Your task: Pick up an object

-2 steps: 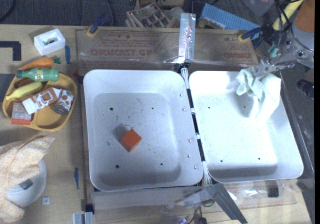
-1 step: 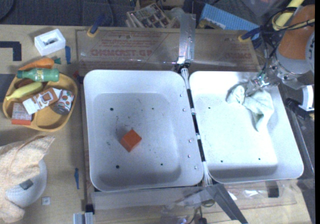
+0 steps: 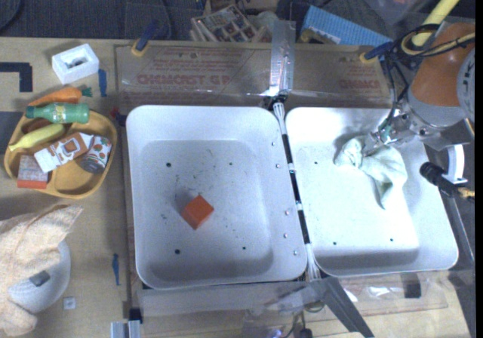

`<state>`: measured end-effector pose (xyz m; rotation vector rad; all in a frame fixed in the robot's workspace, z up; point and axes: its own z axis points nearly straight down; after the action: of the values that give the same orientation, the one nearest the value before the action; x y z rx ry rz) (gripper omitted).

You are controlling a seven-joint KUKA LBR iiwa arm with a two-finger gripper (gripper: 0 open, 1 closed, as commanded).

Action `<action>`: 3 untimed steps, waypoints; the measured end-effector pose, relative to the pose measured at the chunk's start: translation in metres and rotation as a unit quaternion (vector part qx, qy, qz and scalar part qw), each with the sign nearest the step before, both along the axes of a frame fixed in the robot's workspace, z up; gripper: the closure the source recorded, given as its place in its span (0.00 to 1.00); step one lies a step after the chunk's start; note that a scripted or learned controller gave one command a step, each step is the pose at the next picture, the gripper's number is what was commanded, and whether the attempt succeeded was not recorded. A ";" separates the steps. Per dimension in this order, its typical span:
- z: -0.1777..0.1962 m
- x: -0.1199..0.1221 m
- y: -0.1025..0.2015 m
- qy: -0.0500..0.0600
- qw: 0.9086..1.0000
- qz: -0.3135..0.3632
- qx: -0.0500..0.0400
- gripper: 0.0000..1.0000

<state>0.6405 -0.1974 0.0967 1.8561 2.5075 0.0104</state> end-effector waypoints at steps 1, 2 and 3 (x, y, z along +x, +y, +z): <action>0.000 0.009 0.058 0.000 0.999 -0.032 0.002 0.00; 0.016 -0.048 0.048 0.010 1.000 0.026 0.004 0.00; 0.000 -0.003 0.094 -0.002 0.998 0.063 0.000 0.00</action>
<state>0.6372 -0.1038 0.0969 1.6941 2.6170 0.0152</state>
